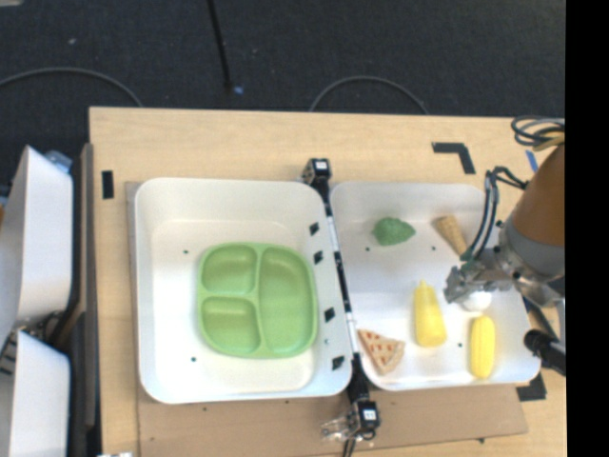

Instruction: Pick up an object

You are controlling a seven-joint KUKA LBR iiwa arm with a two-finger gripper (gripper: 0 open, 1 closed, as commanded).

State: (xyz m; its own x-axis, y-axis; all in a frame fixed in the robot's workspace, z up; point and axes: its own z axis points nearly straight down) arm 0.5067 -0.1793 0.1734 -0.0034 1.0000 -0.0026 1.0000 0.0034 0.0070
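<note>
Over right bin [400, 381] | fingers [468, 289] blurred, grip unreadable | white object [476, 302] perhaps beneath, half hidden

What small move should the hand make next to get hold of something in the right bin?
Probably a short shift toward the left bin, then a descent over the yellow bottle. The hand sits low in the right bin, over a small white object, with nothing visibly between its fingers. The bottle lies just beside it, apart from its neighbours.

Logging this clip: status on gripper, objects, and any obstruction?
Gripper low in right bin, over a small white item; grasp unclear. Yellow pieces close beside it. Green tray in left bin.
</note>
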